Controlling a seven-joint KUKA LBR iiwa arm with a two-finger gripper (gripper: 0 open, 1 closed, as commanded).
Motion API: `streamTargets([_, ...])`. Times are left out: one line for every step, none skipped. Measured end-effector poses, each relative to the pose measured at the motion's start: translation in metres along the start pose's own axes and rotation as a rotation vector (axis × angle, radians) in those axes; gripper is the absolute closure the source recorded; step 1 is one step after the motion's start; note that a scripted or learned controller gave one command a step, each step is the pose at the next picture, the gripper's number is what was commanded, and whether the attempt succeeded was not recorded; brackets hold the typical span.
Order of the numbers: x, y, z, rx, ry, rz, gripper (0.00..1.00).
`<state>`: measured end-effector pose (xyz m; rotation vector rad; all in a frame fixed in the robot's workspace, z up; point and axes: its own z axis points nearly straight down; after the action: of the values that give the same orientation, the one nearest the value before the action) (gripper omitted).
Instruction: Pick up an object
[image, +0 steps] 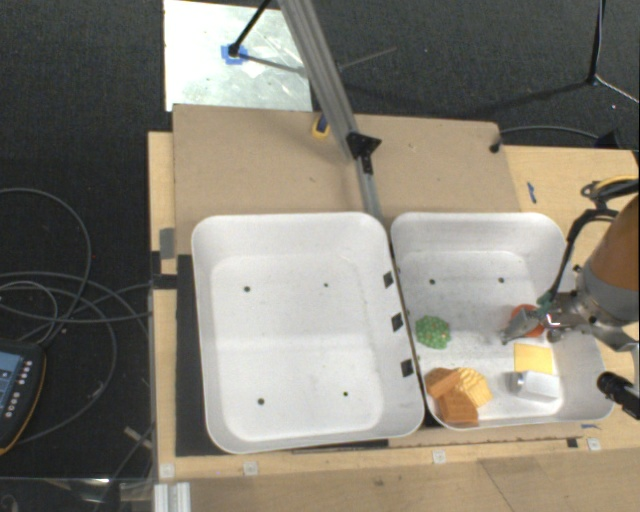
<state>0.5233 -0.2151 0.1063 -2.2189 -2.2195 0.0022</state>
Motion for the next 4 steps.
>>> streamTargets([0.000,0.000,0.016,-0.002,-0.001,-0.001,0.00])
streamTargets([0.000,0.002,0.004,-0.006,-0.002,-0.002,1.00])
streamTargets([0.001,0.010,-0.057,-0.011,-0.004,-0.005,1.00])
streamTargets([0.008,0.009,-0.105,-0.010,-0.003,-0.006,1.00])
